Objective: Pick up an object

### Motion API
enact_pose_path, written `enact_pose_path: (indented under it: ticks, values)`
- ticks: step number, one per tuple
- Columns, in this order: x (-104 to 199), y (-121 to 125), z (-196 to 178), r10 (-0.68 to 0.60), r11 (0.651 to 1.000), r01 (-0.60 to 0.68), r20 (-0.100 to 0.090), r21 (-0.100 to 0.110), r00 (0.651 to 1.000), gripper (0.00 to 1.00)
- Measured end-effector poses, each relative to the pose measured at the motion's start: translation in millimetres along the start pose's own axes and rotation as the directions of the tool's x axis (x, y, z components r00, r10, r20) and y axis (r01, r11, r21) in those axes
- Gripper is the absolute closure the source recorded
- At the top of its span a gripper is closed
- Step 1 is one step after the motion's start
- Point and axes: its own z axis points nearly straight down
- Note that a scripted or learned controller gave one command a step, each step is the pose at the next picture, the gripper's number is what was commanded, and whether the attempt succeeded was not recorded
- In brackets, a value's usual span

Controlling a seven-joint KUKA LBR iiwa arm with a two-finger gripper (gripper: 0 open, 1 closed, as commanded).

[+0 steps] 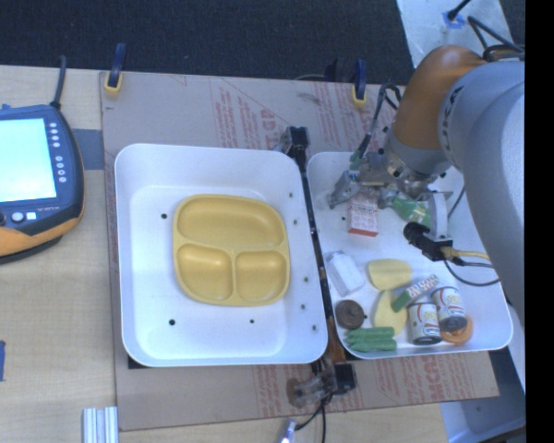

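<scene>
My hand [362,185] hangs low over the far end of the right bin [499,326]; whether it is released or clenched, I cannot tell. Nearest candidate: small red-and-white carton [363,218], lying flat just below the hand, nearly touching. Judged light, thin-walled, crushable, so take it across the short sides with gentle squeeze. Two cans [437,314] well beyond it: stiffer, heavier, likely to roll. Green pod [370,341] likely soft.

Small white-and-red carton [363,220], lying flat in the right bin [485,340], toward its upper left
</scene>
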Motion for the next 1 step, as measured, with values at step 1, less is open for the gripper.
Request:
enact_pose_path:
  ticks: [1]
  values:
    - [-0.6, -0.1, -10.3, -0.004, 1.0, 0.004, 0.0, 0.002, 1.0, 1.0]
